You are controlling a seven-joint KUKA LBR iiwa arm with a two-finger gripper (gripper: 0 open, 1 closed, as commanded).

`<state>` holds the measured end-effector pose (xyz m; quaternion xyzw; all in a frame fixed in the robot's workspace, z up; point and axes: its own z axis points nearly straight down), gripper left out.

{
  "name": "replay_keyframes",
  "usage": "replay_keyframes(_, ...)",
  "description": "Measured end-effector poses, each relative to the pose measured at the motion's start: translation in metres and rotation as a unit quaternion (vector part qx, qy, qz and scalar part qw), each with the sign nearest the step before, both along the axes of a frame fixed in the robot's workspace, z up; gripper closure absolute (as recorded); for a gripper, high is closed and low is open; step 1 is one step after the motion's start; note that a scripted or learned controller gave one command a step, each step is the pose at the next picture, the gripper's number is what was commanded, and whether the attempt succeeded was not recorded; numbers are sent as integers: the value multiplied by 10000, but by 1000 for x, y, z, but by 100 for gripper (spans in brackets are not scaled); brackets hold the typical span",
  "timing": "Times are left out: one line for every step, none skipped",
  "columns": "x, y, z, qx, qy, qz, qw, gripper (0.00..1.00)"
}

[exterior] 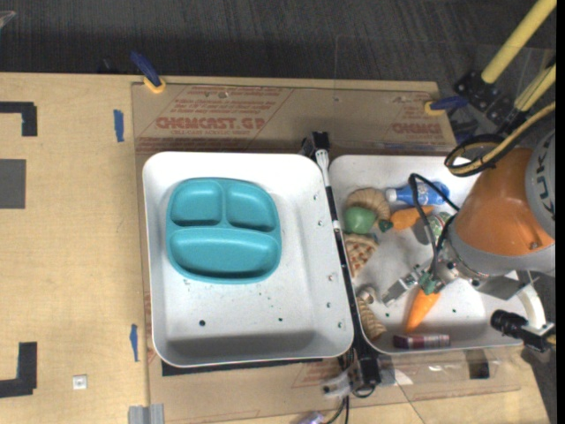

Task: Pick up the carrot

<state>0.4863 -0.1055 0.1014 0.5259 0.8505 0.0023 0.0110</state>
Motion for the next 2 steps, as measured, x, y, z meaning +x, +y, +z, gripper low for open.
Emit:
replay_keyframes(-3,-7,-11,27,53,932,9956,0)
replay_keyframes(0,-8,1,1,-2,941,9956,100)
